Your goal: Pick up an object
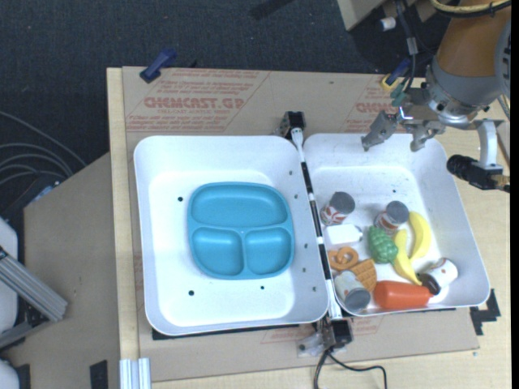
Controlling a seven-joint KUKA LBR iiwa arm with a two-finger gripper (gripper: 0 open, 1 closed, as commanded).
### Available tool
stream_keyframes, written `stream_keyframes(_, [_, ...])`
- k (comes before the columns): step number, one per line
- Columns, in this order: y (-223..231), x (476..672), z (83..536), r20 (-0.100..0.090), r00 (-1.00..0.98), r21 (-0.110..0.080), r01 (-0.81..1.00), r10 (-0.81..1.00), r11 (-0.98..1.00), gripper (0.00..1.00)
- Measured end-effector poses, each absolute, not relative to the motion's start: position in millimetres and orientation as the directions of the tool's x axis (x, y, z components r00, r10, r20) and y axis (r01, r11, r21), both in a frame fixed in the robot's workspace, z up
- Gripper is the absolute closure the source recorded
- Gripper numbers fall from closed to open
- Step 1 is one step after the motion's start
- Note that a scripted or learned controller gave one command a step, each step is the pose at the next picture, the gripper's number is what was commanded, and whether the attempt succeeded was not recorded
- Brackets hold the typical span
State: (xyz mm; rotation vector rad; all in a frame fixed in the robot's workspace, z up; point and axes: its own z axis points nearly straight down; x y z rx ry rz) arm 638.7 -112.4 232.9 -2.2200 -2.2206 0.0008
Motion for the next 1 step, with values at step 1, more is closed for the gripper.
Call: stream_keyframes(1, [-112.5,665.7,135.8,0.001,-0.001,-0.004,1.0,1.0,0.001,0.0])
